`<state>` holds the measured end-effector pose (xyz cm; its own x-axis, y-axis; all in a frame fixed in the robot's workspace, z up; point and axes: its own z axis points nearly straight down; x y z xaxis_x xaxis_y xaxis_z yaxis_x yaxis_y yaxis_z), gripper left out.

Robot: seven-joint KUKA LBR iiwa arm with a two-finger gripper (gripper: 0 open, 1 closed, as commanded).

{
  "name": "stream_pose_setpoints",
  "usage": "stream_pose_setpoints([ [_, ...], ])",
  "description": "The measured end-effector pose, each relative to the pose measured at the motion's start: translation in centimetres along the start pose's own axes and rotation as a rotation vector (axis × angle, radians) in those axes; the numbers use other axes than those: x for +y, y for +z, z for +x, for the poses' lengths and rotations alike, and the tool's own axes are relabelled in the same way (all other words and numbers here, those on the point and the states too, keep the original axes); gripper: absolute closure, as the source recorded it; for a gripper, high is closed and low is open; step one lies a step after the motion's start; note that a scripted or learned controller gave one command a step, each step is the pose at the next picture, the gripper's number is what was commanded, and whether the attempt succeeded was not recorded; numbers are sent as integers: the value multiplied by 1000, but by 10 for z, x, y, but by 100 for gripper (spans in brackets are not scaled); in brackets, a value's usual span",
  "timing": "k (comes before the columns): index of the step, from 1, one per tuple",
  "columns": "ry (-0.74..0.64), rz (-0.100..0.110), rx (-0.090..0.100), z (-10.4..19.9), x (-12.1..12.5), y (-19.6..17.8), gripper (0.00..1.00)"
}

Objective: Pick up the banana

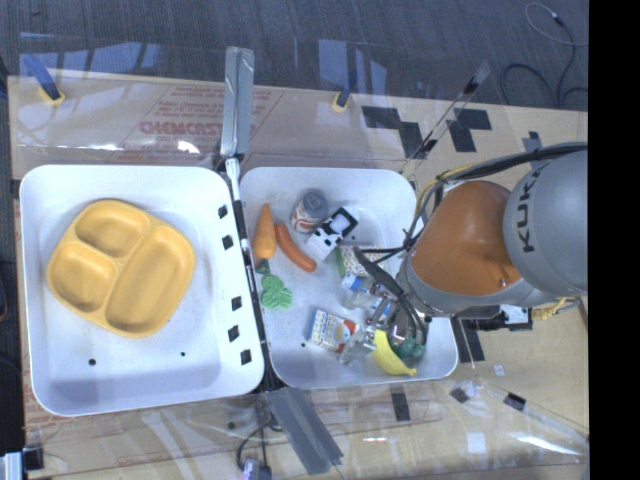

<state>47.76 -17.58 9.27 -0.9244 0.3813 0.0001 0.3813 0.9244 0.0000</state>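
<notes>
Arm reached in from the right of the frame; its orange band hung over the right bin's right wall. Gripper sat low in the lower right corner of that bin. Whether the jaws were open or closed could not be told; wiring and clutter masked them.

Banana lay in the same corner, just below the gripper, near the bin's bottom and right walls. Short, curved, smooth yellow. Little free room on its right and lower sides. A small dark green item sat just beside its right end.

A flat printed packet lay left of the banana. Upper middle of the bin: an orange carrot close to the left wall, a red-orange sausage shape beside it, a can lying above. A knobbly green piece rested near the left wall. Barest floor was along the bin's lower left.

Left bin held a glossy yellow three-section plate in its upper half, with open white floor below it.
</notes>
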Motion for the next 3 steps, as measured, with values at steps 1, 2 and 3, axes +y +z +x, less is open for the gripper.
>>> stream_pose_setpoints([
  [1, -158, -1, -3, -20, 41, 0, 0],
  [2, -441, 0, 1, 7, 21, -26, 0],
  [3, -491, -1, -3, -15, -31, 0, 0],
])
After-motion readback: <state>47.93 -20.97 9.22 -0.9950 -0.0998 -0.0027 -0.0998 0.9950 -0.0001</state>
